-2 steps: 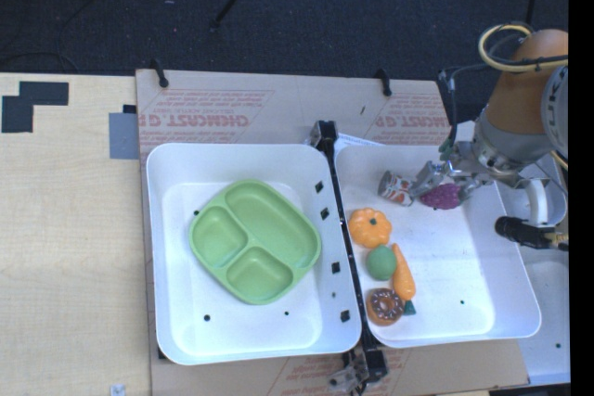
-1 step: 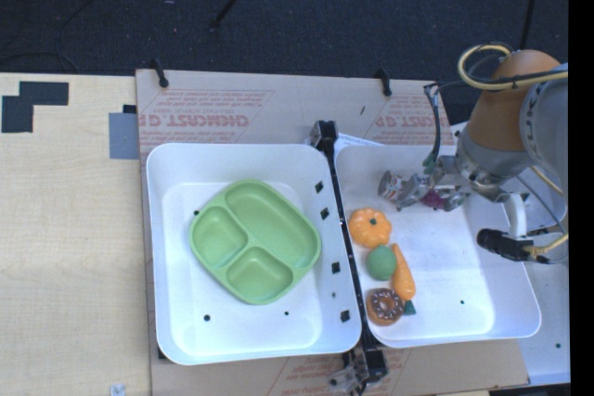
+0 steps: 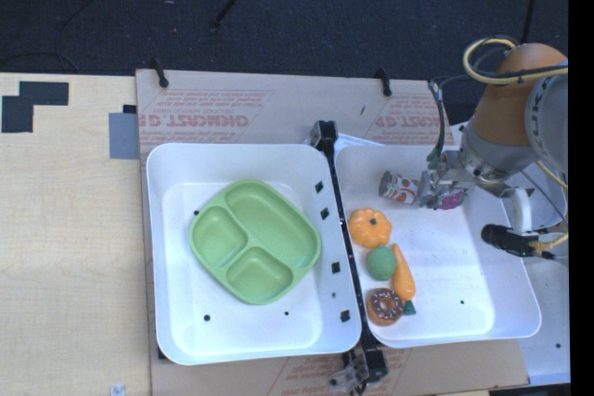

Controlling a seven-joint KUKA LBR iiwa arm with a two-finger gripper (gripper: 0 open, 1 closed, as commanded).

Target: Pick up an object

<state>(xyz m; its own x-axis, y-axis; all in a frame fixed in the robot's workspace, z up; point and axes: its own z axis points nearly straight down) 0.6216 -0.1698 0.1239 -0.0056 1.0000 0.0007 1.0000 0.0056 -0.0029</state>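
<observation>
The right bin (image 3: 492,311) holds several toy items. A small white and red can (image 3: 399,188) lies on its side near the back. An orange pumpkin (image 3: 369,227), a green ball (image 3: 380,262), a carrot (image 3: 404,274) and a chocolate donut (image 3: 384,305) cluster along the bin's left wall. My gripper (image 3: 440,190) is low in the back of this bin, just right of the can. A small magenta thing (image 3: 453,198) shows right under the gripper, partly hidden by it.
A green divided plate (image 3: 255,239) lies in the left bin (image 3: 176,329). A black divider (image 3: 339,236) runs between the bins. The arm's orange band (image 3: 520,97) and grey wrist hang over the right bin's back right corner, with cables beside it.
</observation>
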